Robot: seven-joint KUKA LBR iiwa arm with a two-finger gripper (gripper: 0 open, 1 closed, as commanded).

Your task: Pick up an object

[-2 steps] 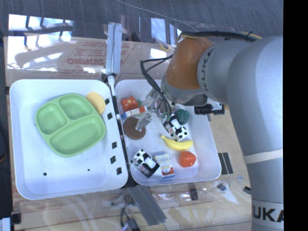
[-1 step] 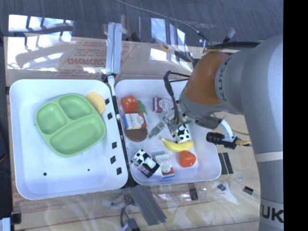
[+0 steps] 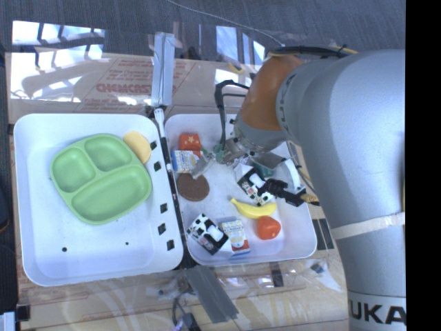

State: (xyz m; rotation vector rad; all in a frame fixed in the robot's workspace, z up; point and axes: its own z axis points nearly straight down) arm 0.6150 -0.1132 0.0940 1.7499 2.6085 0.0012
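Note:
My gripper [image 3: 204,164] is low in the right bin [image 3: 304,243], at that bin's upper left. It hangs just above a brown round disc [image 3: 193,187] and right beside a small blue and white carton [image 3: 183,161]. A red-orange block [image 3: 190,142] lies just behind the carton. Nothing can be seen held in the gripper. Further right lie a black and white toy [image 3: 253,185], a yellow banana [image 3: 253,209] and a red tomato [image 3: 269,228]. Near the front edge are a cow-patterned toy [image 3: 207,233] and a small red and blue carton [image 3: 236,235].
The left bin [image 3: 83,254] holds a green divided plate [image 3: 103,178] with a yellow piece [image 3: 138,145] at its upper right corner. A black-clipped ridge [image 3: 165,192] divides the two bins. The grey arm [image 3: 344,150] covers the right bin's far right side.

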